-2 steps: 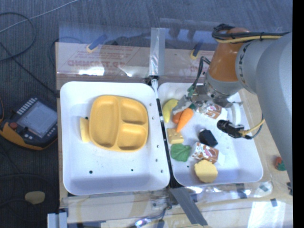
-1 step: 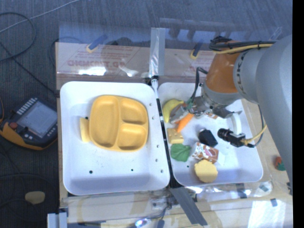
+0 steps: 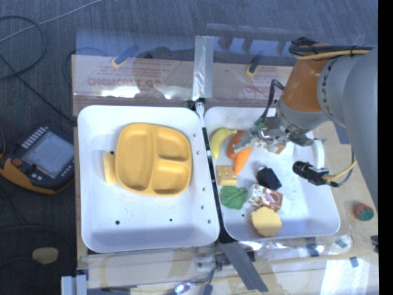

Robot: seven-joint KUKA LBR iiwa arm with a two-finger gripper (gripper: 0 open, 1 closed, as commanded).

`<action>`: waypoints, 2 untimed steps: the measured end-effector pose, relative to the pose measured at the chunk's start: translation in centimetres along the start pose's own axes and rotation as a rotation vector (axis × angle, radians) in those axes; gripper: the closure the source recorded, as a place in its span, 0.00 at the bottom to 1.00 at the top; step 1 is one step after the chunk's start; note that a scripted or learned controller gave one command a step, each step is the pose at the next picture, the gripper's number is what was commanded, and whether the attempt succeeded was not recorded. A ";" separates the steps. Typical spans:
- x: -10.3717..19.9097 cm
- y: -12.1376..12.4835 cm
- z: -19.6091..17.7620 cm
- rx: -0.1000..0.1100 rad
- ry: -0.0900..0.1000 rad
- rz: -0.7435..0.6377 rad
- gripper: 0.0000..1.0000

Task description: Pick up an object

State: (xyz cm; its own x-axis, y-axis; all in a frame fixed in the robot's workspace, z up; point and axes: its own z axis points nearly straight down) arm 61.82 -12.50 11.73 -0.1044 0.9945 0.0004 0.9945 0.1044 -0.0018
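Camera view, looking down on both bins: the left bin [image 3: 92, 226] holds a yellow divided tray [image 3: 153, 158] lying flat, with a pale yellow piece [image 3: 108, 168] tucked against its left edge. The right bin [image 3: 319, 217] holds the loose objects. A yellow banana [image 3: 219, 140] lies near the dividing wall, an orange carrot [image 3: 242, 160] just beside it, a tan block [image 3: 226, 175] below the banana, a green leaf-shaped piece [image 3: 233, 196] below that, a black item [image 3: 268, 177] near the centre, a red-and-white patterned packet [image 3: 266, 198] beneath it, and a yellow lump [image 3: 266, 221] at the near side. The gripper [image 3: 265, 135] sits low over the upper part of the right bin, just above the carrot. Whether its jaws are apart or together cannot be told; nothing is visibly held.
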 end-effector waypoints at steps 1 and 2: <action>0.0 0.8 1.8 -0.017 -0.001 -0.114 0.00; 0.0 0.9 1.2 -0.021 -0.005 -0.116 1.00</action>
State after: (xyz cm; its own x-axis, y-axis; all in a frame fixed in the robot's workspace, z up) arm 62.69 -12.38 10.49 -0.2191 0.9757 -0.0056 0.9755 0.2192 0.0191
